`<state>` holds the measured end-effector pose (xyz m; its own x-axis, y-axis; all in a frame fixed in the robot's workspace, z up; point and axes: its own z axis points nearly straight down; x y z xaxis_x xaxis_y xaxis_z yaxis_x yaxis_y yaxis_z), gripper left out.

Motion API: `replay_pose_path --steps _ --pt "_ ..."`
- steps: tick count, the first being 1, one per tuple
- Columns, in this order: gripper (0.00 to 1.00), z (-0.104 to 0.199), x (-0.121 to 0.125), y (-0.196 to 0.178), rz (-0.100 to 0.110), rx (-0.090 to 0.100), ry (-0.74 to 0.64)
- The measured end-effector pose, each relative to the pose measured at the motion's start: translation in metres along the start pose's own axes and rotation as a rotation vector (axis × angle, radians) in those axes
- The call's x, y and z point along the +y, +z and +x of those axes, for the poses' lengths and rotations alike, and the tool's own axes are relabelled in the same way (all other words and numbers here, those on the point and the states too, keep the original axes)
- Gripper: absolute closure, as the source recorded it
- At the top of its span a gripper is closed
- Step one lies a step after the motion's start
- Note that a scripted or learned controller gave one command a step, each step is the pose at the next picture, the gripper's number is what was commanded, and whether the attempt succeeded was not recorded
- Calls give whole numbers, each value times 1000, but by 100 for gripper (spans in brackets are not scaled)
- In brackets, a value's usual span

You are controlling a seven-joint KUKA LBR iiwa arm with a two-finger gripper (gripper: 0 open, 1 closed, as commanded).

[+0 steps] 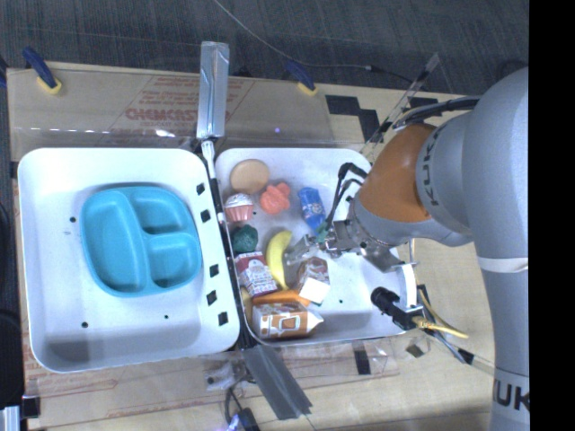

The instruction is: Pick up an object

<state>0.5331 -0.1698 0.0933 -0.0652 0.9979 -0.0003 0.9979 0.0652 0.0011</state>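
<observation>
Pincer [310, 251] sitting low in the right bin [359, 164], fingers apart or together: can't tell. Banana [278, 256] lying just left of it, touching or nearly. Blue bottle [311, 205] just above, white packet [314, 289] below, juice carton [286, 321] further below. Blue tray [144, 238] resting far left in the left bin [45, 241].

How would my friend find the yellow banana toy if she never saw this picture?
Look at the right white bin, the one crowded with toy food, next to the bin holding a blue tray. Near its middle, just left of the gripper, lies the banana. It is the only long, curved, bright yellow thing there; the green toy beside it is dark and round.
</observation>
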Motion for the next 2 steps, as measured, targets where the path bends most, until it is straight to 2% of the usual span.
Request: replay_pose_path --steps 2 --pt "0 0 0 0 0 0 0"
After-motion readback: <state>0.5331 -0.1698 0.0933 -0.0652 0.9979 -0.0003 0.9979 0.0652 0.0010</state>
